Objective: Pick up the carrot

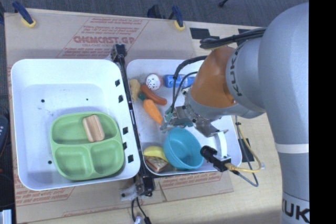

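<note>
A cardboard-covered bench carried two white bins. The gripper hung low in the right bin, its state impossible to tell. Just beside it, toward the divider, lay the carrot, seemingly ungrasped, so the pick remained undone. Beyond sat a sausage, then a ball.

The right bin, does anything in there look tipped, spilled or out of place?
Nothing looks spilled or broken. The right bin is crowded: the carrot lies loose beside a sausage, and the blue bowl sits upright near the gripper.
</note>
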Tool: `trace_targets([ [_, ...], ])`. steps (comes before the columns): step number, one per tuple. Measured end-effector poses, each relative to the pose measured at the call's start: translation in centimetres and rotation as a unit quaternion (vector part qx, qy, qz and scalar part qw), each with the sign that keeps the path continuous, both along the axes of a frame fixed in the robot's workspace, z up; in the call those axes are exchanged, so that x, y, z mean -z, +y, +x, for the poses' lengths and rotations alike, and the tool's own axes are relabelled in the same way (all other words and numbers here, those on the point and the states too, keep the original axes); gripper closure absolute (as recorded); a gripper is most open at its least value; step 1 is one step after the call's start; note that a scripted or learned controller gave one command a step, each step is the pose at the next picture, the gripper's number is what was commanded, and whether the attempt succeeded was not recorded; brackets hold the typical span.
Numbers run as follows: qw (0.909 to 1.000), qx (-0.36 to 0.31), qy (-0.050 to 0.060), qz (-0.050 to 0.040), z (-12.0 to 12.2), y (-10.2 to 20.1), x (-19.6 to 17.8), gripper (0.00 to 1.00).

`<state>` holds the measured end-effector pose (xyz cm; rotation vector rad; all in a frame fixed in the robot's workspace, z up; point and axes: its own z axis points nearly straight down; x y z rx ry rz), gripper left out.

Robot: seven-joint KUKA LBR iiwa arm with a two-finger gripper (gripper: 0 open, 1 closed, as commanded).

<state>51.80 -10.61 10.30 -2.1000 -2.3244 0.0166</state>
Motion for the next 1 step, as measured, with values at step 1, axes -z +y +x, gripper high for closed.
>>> trace_targets([
  [1,0.9906,0.137,-0.004,0.0001,-0.13,8.94,-8.92,1.0],
])
